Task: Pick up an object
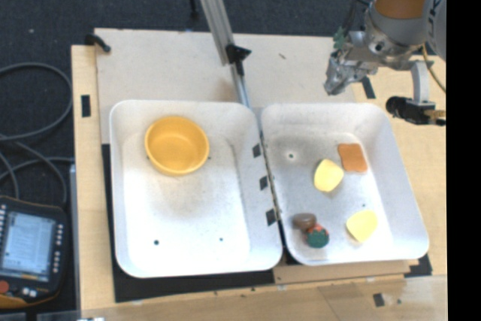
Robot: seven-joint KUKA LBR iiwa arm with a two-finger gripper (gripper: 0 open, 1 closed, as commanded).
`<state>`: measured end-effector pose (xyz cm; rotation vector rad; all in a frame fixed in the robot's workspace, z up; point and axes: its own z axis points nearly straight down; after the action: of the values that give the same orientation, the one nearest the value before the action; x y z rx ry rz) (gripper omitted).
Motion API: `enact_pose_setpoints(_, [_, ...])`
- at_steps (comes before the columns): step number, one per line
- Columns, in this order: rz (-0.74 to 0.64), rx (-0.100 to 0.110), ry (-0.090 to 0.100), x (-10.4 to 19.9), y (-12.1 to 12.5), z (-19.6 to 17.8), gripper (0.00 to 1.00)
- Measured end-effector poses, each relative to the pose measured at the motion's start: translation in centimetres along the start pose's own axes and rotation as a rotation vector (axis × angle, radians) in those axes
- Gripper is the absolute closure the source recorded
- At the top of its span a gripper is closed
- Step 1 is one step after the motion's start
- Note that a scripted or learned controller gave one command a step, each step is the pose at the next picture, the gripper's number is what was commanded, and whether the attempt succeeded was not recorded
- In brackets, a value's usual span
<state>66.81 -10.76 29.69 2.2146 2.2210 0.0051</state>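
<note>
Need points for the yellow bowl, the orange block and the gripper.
yellow bowl [176, 145]: camera view, middle of its inside, left bin.
orange block [352, 158]: camera view, centre of its top face, right bin.
gripper [340, 80]: camera view, at its tip, above the right bin's far rim.

Handheld pendant, looping cables

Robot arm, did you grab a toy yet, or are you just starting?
Just starting, it looks like. Done: nothing has been lifted. The yellow bowl sits in the left bin. The orange block, two pale yellow pieces and the small brown and green things lie in the right bin. In hand: the gripper hangs above the right bin's far edge. Left: go down, grab one, lift it.
</note>
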Motion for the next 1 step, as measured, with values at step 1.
enact_pose_setpoints(1, [-0.002, 0.007, 0.001, 4.95, -2.11, 1.42, 1.0])
